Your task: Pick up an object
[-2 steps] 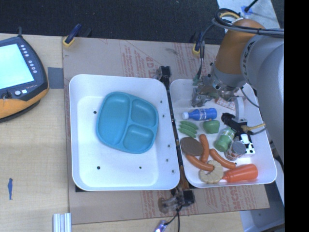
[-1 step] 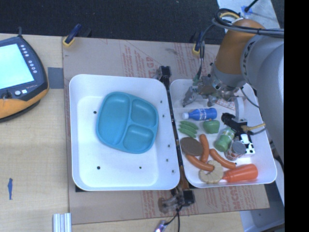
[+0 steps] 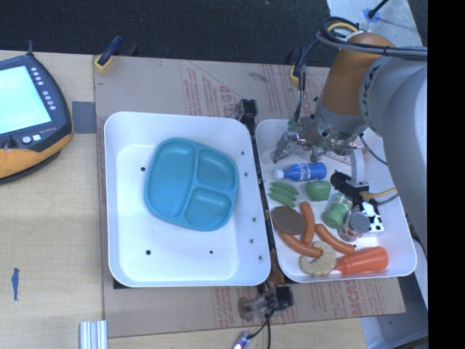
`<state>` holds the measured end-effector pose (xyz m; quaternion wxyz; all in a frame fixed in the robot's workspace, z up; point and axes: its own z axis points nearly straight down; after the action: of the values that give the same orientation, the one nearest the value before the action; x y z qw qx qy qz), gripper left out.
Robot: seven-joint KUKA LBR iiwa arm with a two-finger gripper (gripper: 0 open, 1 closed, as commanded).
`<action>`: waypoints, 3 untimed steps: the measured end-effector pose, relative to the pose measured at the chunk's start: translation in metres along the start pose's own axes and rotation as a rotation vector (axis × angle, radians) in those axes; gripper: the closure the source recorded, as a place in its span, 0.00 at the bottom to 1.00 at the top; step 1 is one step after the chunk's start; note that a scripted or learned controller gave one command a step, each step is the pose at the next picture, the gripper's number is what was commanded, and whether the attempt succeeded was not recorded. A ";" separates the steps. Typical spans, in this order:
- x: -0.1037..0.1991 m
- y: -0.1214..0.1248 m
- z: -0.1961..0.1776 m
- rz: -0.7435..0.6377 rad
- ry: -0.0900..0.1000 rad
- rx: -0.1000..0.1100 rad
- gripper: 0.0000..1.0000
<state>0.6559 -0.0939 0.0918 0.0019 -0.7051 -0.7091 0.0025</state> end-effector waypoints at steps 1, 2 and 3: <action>-0.001 0.000 -0.011 -0.002 0.000 0.002 1.00; -0.001 0.000 -0.010 -0.002 0.000 0.002 0.00; 0.001 0.000 0.000 0.000 0.000 0.000 0.00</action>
<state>0.6558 -0.0927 0.0918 0.0021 -0.7053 -0.7089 0.0025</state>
